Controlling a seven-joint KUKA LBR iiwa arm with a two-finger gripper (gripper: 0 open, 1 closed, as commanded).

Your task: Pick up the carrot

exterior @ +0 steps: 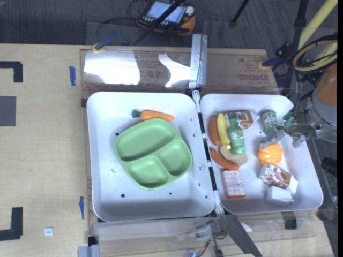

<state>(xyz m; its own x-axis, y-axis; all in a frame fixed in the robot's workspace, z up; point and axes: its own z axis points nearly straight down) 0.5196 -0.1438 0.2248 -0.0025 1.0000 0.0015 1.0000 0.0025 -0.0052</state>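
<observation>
The carrot (153, 115) lies in the left bin (102, 159) just behind the green plate (154, 152), while the gripper (284, 128) hangs over the right bin (311, 189), its opening impossible to tell.

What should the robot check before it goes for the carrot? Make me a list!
1. Orange carrot with green top in plain sight in the left white bin: ok.
2. Carrot free to lift: not ok, it lies against the green divided plate.
3. Tool above the carrot: not ok, it is over the right white bin.
4. Tool open: cannot tell.
5. Tool holding nothing: cannot tell.
</observation>
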